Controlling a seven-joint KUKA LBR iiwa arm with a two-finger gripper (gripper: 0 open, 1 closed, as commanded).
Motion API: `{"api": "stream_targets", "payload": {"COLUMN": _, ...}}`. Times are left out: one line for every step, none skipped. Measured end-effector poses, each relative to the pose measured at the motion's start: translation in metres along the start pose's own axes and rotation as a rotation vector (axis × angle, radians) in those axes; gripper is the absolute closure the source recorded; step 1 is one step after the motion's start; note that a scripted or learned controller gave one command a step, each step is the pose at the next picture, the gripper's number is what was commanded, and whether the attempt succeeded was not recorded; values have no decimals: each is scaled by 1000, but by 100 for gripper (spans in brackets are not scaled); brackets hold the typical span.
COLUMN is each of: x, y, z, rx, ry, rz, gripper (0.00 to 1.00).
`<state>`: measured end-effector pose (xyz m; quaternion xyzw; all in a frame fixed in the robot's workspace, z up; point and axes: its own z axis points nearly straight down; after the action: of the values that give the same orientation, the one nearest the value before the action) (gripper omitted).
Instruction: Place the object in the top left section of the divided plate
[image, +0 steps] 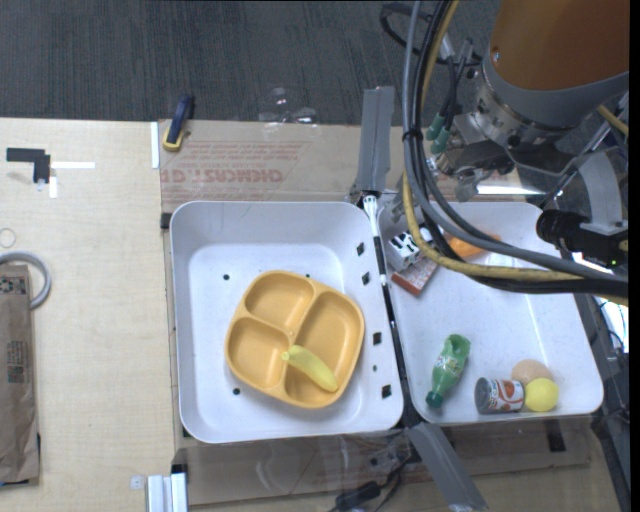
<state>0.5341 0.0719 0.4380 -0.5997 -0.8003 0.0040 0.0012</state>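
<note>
Nearest the camera, the right bin (560, 330) holds a green bottle (447, 370), a small can (499, 396), a yellow ball (541, 396) and a pale egg-like thing (531, 372) along its lower edge, while in the left bin (200, 330) a yellow banana (311, 368) lies on the yellow divided plate (262, 348), stretching from near the plate's middle into its lower right section, touching it. Farther back, a small box (411, 264) sits at the right bin's upper left, and beyond it the grey arm (560, 60) with its cables fills the upper right; I cannot tell whether the pincer is apart or together.
</note>
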Motion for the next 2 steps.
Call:
{"api": "stream_targets", "payload": {"x": -51, "y": 14, "z": 0, "rx": 1, "ry": 0, "rz": 149, "gripper": 0}}
{"api": "stream_targets", "payload": {"x": -98, "y": 29, "z": 1, "rx": 1, "ry": 1, "rz": 330, "gripper": 0}}
